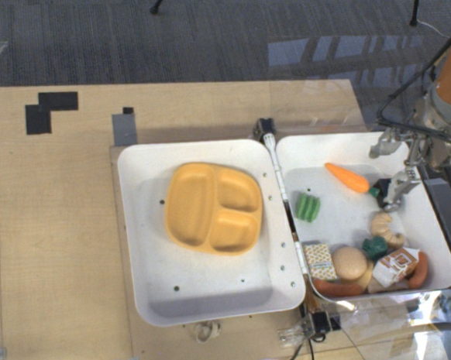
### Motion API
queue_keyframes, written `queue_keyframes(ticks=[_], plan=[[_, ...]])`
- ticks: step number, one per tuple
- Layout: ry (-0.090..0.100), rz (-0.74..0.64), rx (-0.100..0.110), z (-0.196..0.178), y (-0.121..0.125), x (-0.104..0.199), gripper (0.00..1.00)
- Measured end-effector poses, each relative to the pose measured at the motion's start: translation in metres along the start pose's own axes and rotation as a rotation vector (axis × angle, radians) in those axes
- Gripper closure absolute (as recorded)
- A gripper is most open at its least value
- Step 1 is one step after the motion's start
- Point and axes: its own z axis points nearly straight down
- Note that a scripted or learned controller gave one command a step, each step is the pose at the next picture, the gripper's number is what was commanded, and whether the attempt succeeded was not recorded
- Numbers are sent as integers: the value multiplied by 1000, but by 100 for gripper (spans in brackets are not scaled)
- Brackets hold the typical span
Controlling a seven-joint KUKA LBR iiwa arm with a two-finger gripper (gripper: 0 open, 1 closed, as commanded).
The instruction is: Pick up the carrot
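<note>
The orange carrot (347, 177) lies flat in the back half of the right bin (316, 149), pointed end toward the back left, its dark green top (380, 190) toward the right wall. My gripper (392, 168) hovers just right of the carrot's leafy end, near the bin's right wall. It is open, one silver finger (381, 146) standing behind the carrot's line and the other in front of it. Nothing sits between them. The carrot is untouched on the bin floor.
A green ridged piece (308, 207) lies left of the carrot. Several toy foods crowd the right bin's front: a bun (350, 263), a sausage (339, 288), a small carton (395, 267), a beige piece (384, 223). A yellow divided plate (212, 207) rests in the left bin (152, 290).
</note>
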Motion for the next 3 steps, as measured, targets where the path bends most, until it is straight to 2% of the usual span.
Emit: queue_keyframes(ticks=[1,2,3], plan=[[10,-65,-5,155,-10,-14,0],[9,-57,-4,156,-31,-87,0],[34,233,-11,156,-25,-87,0]])
